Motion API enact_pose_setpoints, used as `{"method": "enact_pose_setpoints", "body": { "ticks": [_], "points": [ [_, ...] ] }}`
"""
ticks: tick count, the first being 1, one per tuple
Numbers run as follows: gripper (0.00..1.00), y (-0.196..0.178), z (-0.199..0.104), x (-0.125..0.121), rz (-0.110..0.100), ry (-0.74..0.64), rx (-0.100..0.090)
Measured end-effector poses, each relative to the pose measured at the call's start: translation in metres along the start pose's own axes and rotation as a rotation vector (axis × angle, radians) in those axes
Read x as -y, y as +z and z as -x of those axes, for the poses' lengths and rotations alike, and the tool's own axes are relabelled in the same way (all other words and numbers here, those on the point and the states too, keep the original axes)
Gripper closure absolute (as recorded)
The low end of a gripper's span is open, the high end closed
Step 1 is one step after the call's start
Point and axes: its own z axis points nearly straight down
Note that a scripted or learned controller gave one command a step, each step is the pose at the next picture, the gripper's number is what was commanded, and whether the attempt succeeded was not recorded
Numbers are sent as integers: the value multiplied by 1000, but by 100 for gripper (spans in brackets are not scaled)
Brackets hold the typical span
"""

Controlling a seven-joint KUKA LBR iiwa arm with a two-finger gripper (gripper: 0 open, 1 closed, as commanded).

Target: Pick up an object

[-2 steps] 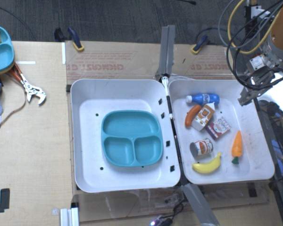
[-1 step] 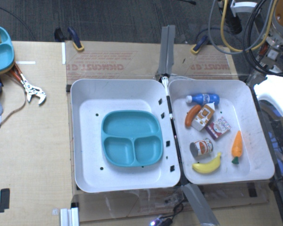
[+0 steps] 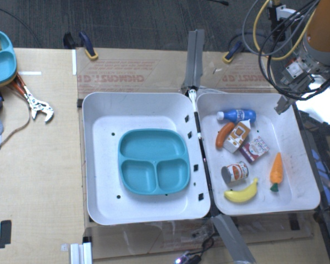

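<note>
A: Since the arm (image 3: 319, 32) hangs over the bench's far right corner, clear of both bins, nothing is blocked from above, which I judge suits choosing a target.

B: Where is the gripper (image 3: 285, 105)?

A: Just over the far right rim of the right bin (image 3: 302, 202). Whether it is wide or narrow I cannot tell; nothing shows in it.

B: And the left bin (image 3: 99, 202)?

A: It carries a teal tray (image 3: 154, 161), lying flat in the middle, three compartments up. Too broad for a pinch, I think.

B: So the pick comes from the right bin.

A: Likely. The banana (image 3: 242, 192) lies near the front rim. The carrot (image 3: 276, 170) sits toward the right wall, apart from the rest, so it looks the easiest. The bottle (image 3: 237, 115) lies on its side near the back rim. A carton (image 3: 237, 136) lies mid-bin, touching a sausage (image 3: 224, 133) on its left, with a packet (image 3: 254, 148) just beside it on the right. The can (image 3: 235, 172) lies between that cluster and the banana.

B: Risk?

A: The crowded middle could foul the jaws.
</note>
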Motion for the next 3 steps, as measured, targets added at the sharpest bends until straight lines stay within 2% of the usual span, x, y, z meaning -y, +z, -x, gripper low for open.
{"method": "enact_pose_setpoints", "body": {
  "ticks": [1, 2, 3],
  "points": [
    [100, 22, -18, -7, 0, -880, -3],
    [100, 76, -8, -48, 0, -252, 0],
    [100, 71, 9, -34, 1, -949, -2]
  ]
}}
